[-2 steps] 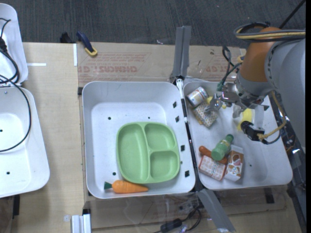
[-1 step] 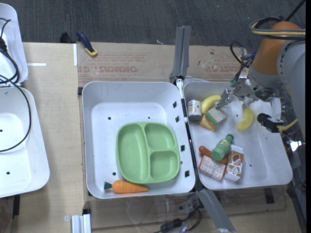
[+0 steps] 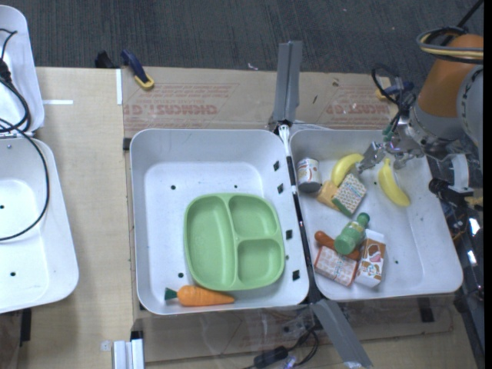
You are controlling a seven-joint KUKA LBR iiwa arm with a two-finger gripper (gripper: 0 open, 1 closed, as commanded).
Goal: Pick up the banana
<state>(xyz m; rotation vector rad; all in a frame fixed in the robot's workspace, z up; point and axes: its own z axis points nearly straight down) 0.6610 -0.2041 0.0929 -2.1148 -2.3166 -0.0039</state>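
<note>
Two yellow bananas lie in the right bin [image 3: 430, 275]. One banana [image 3: 345, 167] rests near the back, partly over a patterned snack box [image 3: 350, 194]. The other banana [image 3: 393, 185] lies to its right, pointing toward the front. My gripper [image 3: 386, 157] hangs over the back of the right bin, just above the far end of the right-hand banana and between the two. Its fingers [image 3: 373, 157] stand spread apart, open, with nothing held between them.
The right bin also holds a small can [image 3: 308, 174], a green bottle [image 3: 351, 234] and two small cartons [image 3: 337, 266] [image 3: 372, 264]. In the left bin [image 3: 154, 206] lie a green divided plate [image 3: 234, 241] and a carrot [image 3: 201, 297].
</note>
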